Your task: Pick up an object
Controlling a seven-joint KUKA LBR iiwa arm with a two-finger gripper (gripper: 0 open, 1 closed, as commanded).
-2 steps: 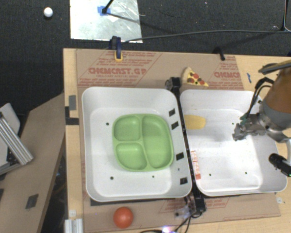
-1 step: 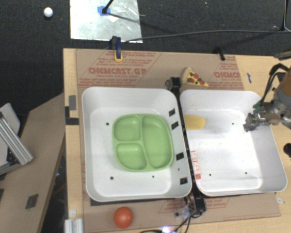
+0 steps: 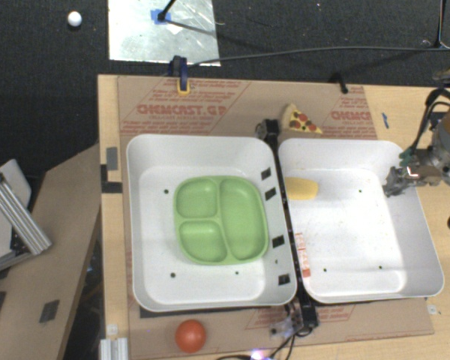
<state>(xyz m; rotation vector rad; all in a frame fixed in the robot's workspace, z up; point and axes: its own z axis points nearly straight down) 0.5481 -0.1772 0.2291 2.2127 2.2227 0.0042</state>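
Nearby: gripper [image 3: 399, 178] over right bin [image 3: 416, 238] rim, jaw state unclear; yellow block [image 3: 301, 190] well apart, unobstructed.

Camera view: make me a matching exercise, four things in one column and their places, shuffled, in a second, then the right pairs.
Things:
1. green plastic divided tray
2. pale yellow block
3. toy pizza slice
4. red-orange ball

Places:
A. on the board behind the bins
B. in the left white bin
C. on the board in front of the left bin
D. in the right white bin, near its left wall

Pairs: 1-B, 2-D, 3-A, 4-C
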